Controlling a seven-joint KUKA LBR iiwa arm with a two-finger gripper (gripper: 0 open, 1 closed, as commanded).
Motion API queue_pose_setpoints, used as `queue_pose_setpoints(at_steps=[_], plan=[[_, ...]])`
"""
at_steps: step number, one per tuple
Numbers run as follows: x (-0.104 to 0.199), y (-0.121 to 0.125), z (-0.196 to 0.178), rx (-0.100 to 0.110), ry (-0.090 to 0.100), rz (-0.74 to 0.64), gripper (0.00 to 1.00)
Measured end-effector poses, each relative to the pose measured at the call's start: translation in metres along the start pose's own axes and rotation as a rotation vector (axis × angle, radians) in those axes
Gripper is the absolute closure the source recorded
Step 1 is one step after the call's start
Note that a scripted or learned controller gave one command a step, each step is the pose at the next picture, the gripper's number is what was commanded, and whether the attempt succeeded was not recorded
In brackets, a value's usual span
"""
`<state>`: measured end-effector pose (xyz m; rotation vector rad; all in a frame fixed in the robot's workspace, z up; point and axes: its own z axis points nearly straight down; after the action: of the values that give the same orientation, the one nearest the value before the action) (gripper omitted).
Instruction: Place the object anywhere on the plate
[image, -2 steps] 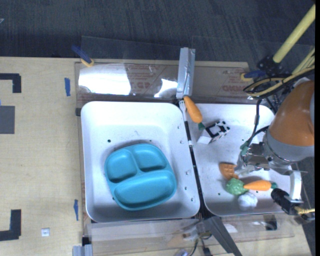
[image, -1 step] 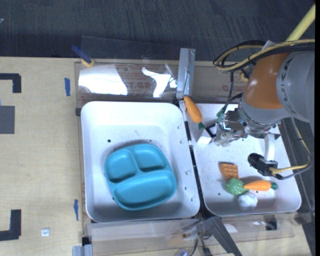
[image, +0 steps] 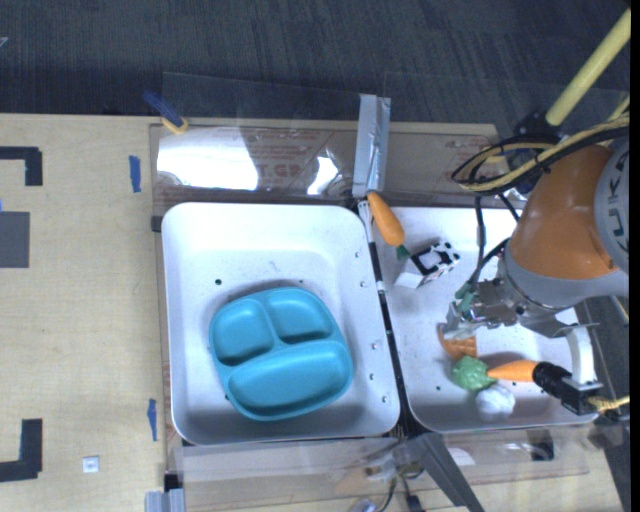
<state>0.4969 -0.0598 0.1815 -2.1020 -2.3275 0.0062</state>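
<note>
A blue plate (image: 281, 360) with three compartments lies in the left bin (image: 190, 250), with nothing on it. My gripper (image: 463, 322) hangs low over the right bin (image: 440, 410), near its middle. Just below the gripper lies a small orange piece (image: 460, 347), partly hidden by it. A green toy (image: 468, 374) and an orange carrot (image: 513, 371) lie a little nearer the front, with a white lump (image: 493, 400) beside them.
Another toy carrot (image: 385, 222) leans on the divider between the bins at the back. A small black and white object (image: 434, 259) lies in the right bin's back part. The arm covers the right bin's right side.
</note>
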Motion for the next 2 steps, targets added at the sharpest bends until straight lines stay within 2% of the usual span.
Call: queue_pose_setpoints(at_steps=[1,2], plan=[[-0.088,-0.025,-0.058,-0.007,-0.004,-0.002,1.0],[-0.024,-0.019,-0.054,-0.002,0.0,-0.265,1.0]])
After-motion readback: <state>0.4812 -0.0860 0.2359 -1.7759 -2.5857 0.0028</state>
